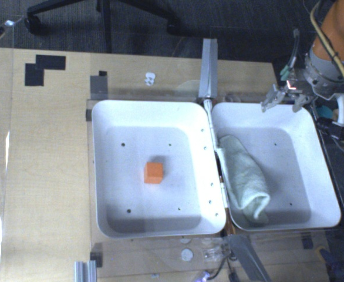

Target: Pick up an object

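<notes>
One orange cube [154,173] is lying in the left bin [110,216]; one rolled towel [244,178] is lying in the right bin [313,151]. The gripper [285,101] is hovering released over the right bin's far rim, grasping nothing.

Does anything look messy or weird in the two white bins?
A little. The rolled white towel in the right bin lies slanted, hard against the wall by the left bin, not flat in the middle. The small orange cube sits neatly on the left bin's floor. Nothing looks spilled or broken.
</notes>
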You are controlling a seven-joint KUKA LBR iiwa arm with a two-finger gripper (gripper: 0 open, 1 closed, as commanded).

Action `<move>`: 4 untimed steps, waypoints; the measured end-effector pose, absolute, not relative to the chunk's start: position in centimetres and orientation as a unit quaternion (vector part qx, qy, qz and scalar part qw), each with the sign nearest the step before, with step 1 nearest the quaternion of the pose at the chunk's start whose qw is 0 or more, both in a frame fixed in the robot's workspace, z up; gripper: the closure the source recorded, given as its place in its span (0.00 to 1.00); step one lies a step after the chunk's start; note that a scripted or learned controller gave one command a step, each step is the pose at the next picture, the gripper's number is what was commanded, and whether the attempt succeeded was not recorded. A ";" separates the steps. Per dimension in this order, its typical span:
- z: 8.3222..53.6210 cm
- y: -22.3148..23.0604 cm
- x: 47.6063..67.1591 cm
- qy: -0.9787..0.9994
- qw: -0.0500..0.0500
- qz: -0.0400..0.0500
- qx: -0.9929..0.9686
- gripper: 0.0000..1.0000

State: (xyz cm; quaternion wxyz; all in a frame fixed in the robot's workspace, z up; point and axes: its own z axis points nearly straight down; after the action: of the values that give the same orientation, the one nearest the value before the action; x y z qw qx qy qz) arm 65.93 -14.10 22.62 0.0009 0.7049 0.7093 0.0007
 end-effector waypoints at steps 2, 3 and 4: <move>8.8 -16.7 67.1 0.713 0.004 0.002 0.701 0.00; 14.7 -16.1 64.1 0.787 0.003 0.002 0.617 0.00; 8.9 -20.5 64.1 0.819 0.005 0.002 0.573 0.00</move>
State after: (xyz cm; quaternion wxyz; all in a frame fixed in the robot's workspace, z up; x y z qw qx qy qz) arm 64.13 -20.53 8.94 0.0050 0.5735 0.8192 0.0020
